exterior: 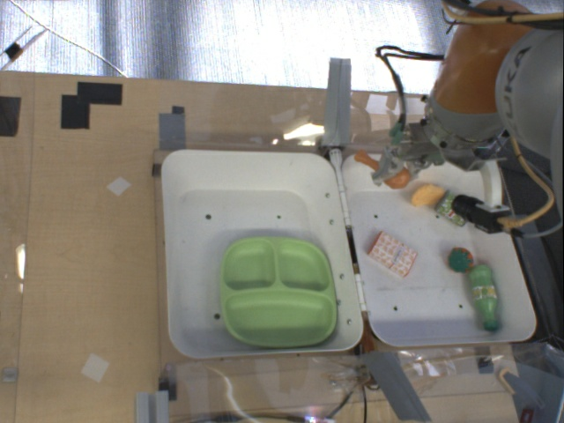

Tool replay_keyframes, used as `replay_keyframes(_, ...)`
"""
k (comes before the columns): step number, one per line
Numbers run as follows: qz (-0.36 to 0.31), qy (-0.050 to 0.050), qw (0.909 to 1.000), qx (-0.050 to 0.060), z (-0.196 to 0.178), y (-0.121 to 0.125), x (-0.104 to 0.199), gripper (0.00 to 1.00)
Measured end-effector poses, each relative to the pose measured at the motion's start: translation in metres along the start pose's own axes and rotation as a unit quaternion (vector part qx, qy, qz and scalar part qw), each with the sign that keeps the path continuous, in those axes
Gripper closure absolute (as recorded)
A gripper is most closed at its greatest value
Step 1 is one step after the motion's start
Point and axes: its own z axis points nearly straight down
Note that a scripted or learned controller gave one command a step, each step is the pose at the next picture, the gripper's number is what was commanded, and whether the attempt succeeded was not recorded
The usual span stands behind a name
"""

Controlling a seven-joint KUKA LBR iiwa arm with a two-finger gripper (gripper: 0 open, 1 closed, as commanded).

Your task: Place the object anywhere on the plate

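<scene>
The object the task called for was not settled by what lay in view: the right bin (511, 324) held an orange piece (399, 179) at its upper left corner, a yellow piece (426, 196) just right of it, a pink patterned packet (392, 255) near the middle, a small dark green round thing (460, 259) and a green bottle (484, 296) toward the lower right. The gripper (389, 167) sat in the upper middle right of the frame, right over the orange piece, so that piece looked the likeliest target. Whether its jaws were parted or closed I could not tell, nor whether they had hold of anything, since the wrist hid them. The green plate (278, 289) lay in the lower half of the left bin (203, 201), well apart from the gripper.

Several things could have gone wrong from there. The orange piece lay hard against the bin's corner wall, so a finger might have struck the rim or pushed the piece aside. A weak pinch could have dropped it crossing the divider (344, 227) between the bins. A short carry might have set it on bare bin floor beside the plate
</scene>
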Motion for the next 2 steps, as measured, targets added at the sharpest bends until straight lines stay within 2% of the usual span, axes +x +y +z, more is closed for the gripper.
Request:
replay_keyframes(1,-0.03,0.0,0.9995,0.002,0.037,-0.062,0.047,1.0)
replay_keyframes(2,-0.117,0.001,0.9932,0.002,0.037,-0.083,0.131,1.0)
